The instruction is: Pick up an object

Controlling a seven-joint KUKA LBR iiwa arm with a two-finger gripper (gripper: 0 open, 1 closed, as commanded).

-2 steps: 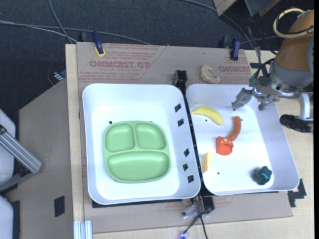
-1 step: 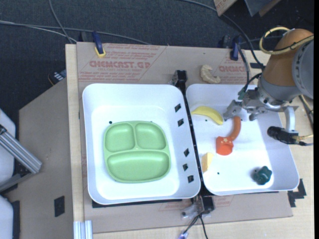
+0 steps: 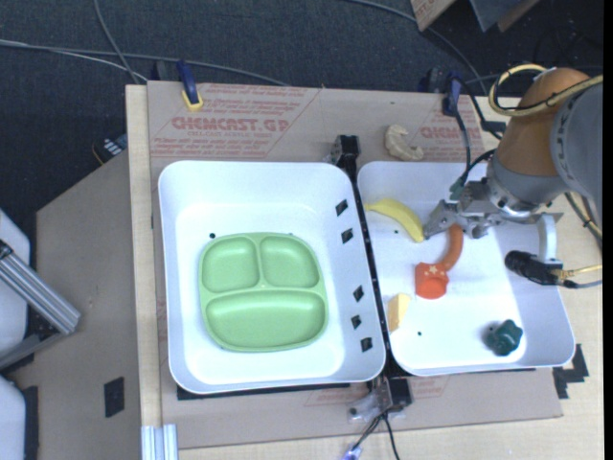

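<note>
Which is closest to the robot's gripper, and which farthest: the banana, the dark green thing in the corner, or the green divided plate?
From the gripper:
1. Banana, just to its left in the right bin.
2. Dark green object, near that bin's lower right corner.
3. Green divided plate, across in the left bin.

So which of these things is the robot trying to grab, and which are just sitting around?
In the job:
- gripper, over the right bin
- orange scoop, its handle reaching up under the gripper
- banana, yellow piece and green toy, also there to grab

Just lying about:
- green plate in the left bin
- beige lump on the cardboard
- clamps and cables
</note>
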